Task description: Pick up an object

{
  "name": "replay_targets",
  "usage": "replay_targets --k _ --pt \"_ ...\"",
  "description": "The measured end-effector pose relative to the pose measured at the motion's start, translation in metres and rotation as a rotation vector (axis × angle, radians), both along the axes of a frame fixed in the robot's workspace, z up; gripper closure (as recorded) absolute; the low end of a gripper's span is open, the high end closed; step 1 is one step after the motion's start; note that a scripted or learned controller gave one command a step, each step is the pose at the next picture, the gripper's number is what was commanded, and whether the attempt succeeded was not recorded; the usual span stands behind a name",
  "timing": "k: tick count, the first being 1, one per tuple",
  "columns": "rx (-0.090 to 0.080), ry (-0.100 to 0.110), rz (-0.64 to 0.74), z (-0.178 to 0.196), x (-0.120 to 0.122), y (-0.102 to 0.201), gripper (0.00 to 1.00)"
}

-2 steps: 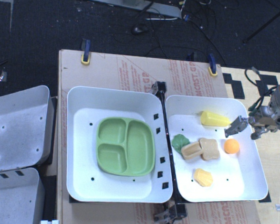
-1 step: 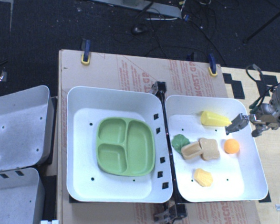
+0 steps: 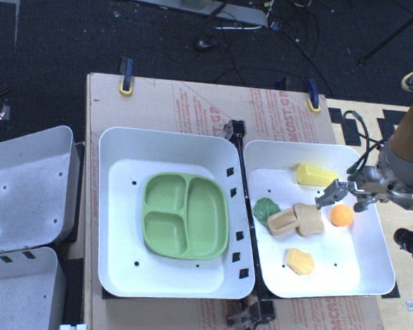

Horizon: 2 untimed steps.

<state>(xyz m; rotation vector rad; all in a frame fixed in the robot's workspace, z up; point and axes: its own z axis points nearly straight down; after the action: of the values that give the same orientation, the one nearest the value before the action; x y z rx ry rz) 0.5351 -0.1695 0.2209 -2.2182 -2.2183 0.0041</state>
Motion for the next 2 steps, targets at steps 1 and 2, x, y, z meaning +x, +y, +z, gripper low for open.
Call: replay_targets --k 1,2 --pt "0.001 0.002 -0.001 -0.063 -0.005 0.004 0.0" --pt "0.0 0.0 -0.001 -0.108 -0.011 0.005 0.0"
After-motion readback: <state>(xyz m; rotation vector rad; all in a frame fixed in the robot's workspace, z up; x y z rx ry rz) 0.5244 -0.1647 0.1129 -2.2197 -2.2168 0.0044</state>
